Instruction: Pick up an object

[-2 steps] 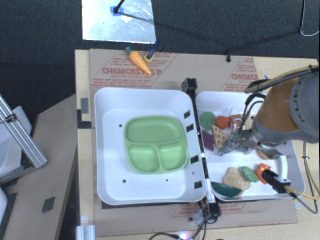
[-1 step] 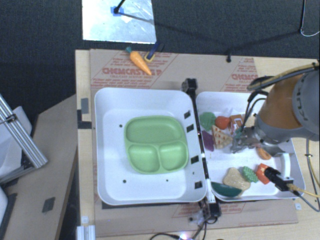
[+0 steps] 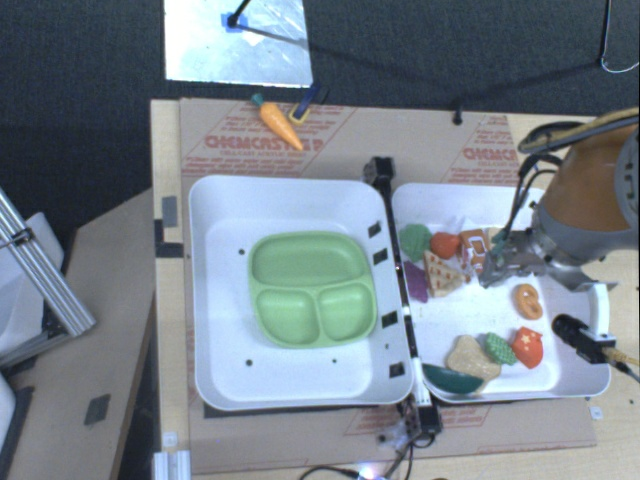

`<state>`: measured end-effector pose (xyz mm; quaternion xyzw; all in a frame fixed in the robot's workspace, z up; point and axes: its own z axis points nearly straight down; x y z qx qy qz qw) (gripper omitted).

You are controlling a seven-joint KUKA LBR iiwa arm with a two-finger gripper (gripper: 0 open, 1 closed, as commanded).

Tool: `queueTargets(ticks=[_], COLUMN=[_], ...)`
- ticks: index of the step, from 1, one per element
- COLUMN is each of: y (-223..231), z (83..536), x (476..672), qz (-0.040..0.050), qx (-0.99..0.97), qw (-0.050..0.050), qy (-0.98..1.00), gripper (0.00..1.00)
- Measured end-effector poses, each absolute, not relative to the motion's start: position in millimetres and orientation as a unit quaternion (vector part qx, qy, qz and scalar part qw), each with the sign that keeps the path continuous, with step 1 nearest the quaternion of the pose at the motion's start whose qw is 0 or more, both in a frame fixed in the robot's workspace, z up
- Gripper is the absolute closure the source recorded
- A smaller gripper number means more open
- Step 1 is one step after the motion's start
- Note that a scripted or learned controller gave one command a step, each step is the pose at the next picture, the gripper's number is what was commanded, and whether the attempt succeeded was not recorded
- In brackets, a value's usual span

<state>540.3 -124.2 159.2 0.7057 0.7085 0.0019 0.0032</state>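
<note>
In the right bin (image 3: 575, 383), nearest the camera, a dark green piece (image 3: 450, 378), a tan piece (image 3: 470, 356) and a red strawberry (image 3: 528, 346) are found. Further back, the hand (image 3: 492, 268) is positioned low over a cluster of toy food (image 3: 450, 258); its opening cannot be told. A single item should be isolated before closing. The green tray (image 3: 310, 288) lies in the left bin (image 3: 215, 268), a carrot (image 3: 280, 125) beyond.

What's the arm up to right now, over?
Gripper low in right bin, among toy foods. Fingers by the orange-white piece; grasp unconfirmed. Pretzel and tomato lie close by. Green tray untouched in left bin.
</note>
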Motion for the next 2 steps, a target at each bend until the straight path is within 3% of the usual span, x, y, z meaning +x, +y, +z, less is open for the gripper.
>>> queueTargets(ticks=[1,2], y=[-130.4,-130.5], z=[217.0,224.9], x=[549.7,550.7], qz=[0.002,0.001], qx=[0.706,0.706], qw=[0.003,0.001], qy=[0.709,0.709], gripper=[1.0,1.0])
